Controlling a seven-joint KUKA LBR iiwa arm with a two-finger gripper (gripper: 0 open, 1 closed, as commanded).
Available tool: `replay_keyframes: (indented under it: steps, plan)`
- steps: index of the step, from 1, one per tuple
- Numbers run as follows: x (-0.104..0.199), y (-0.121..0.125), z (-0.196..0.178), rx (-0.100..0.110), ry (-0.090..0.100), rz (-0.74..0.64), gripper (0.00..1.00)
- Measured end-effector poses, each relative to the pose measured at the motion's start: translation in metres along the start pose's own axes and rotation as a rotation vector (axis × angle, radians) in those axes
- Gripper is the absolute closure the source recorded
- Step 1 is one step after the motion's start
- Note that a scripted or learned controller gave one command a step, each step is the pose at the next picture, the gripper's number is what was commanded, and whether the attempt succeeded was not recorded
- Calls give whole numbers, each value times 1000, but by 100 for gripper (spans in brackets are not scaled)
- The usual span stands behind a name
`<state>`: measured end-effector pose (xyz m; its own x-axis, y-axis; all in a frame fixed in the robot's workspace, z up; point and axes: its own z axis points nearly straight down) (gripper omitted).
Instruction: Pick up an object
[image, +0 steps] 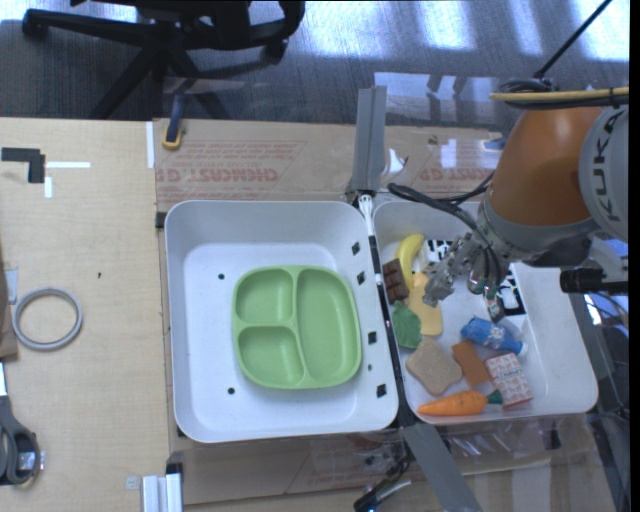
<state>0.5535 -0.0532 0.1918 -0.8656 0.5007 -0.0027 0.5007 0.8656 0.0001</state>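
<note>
The shallow white left bin (190, 330) serves as the landmark. Inside it, near its middle, lies a light green plastic tray with three compartments (297, 327). To the left of that bin, on the pale wooden bench top (80, 230), rests a grey ring of tape (45, 318). Behind the bin lies a flat sheet of brown cardboard with red print (250, 165). Farther behind it, on the dark carpet, stands the black base of an office chair (180, 30).
</note>
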Motion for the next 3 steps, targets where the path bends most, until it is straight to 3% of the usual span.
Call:
replay_keyframes:
  steps: [1,2,3]
  plan:
    - [0,0,0,0,0,0,0]
    - [-16,-50,97,0,1,25,0]
    - [32,-96,99,0,1,84,0]
